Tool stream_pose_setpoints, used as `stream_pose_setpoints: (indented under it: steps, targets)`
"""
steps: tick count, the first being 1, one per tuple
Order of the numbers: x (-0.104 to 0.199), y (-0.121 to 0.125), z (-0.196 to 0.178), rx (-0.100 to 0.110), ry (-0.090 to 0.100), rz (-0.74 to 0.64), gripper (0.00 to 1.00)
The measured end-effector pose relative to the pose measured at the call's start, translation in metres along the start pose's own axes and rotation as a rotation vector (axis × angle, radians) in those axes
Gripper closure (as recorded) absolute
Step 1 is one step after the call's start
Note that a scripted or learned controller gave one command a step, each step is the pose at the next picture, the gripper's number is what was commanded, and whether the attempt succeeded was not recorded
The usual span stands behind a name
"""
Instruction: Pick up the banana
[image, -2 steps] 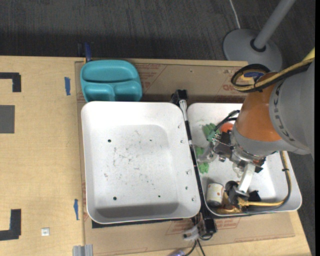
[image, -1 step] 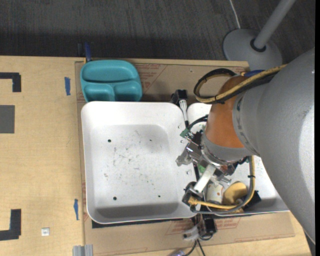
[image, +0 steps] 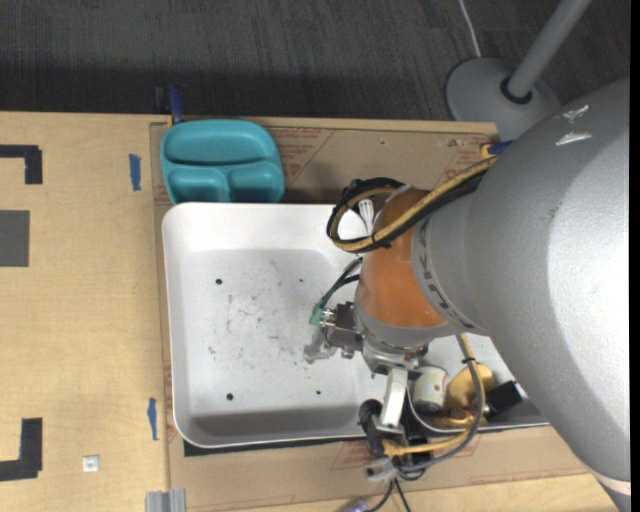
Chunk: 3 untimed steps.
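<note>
The grey arm with its orange band (image: 400, 285) hangs low over the right edge of the left white bin (image: 200, 300) and covers most of the right bin. The gripper (image: 325, 342) is largely hidden under the wrist. A small grey part of it pokes out just above the left bin's floor, with nothing visible beside it. A yellow-brown curved shape (image: 468, 388) shows under the arm at the right bin. I cannot tell whether it is the banana or cable.
A teal divided tray (image: 222, 160) stands behind the left bin at its back edge. The left bin's floor (image: 240, 320) bears only scuff marks and small dark specks. Cardboard and a wooden bench top (image: 80, 300) lie to the left.
</note>
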<state>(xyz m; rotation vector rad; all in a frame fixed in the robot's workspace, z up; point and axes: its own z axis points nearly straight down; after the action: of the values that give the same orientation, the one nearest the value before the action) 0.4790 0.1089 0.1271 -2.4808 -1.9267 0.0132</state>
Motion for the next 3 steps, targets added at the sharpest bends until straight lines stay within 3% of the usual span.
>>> stream_pose_setpoints:
  steps: [1,2,3]
  targets:
    - [0.061,0.033,-0.124,-0.007,0.005,-0.297,0.00]
    - [0.114,0.012,-0.006,-0.004,0.004,-0.502,0.00]
    - [0.104,-0.027,0.018,-0.004,0.005,-0.502,0.00]
